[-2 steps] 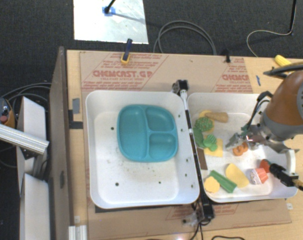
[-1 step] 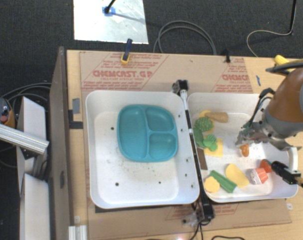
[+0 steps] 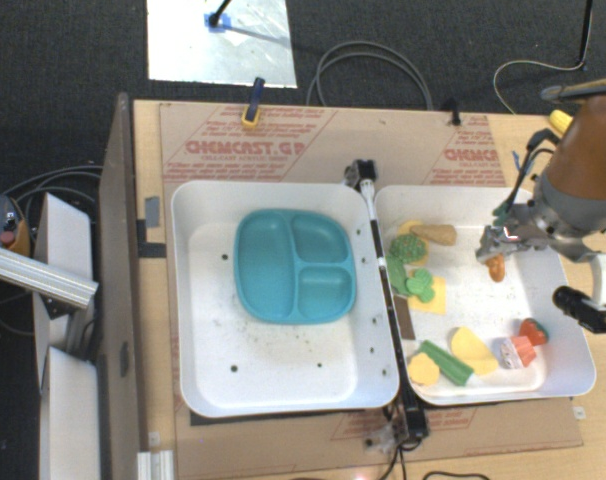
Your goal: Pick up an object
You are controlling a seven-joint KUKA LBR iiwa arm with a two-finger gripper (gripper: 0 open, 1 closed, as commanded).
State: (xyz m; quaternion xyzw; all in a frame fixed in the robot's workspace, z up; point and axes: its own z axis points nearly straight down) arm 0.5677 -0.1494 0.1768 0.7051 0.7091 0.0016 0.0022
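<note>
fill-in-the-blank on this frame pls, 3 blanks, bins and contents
1. The teal plastic divided plate lies in the ______ shallow white bin.
2. The small orange carrot-like piece under the gripper is in the ______ shallow white bin.
3. The green cucumber-shaped toy lies between two ______ pieces near that bin's front edge.

Missing words: left; right; yellow
</note>
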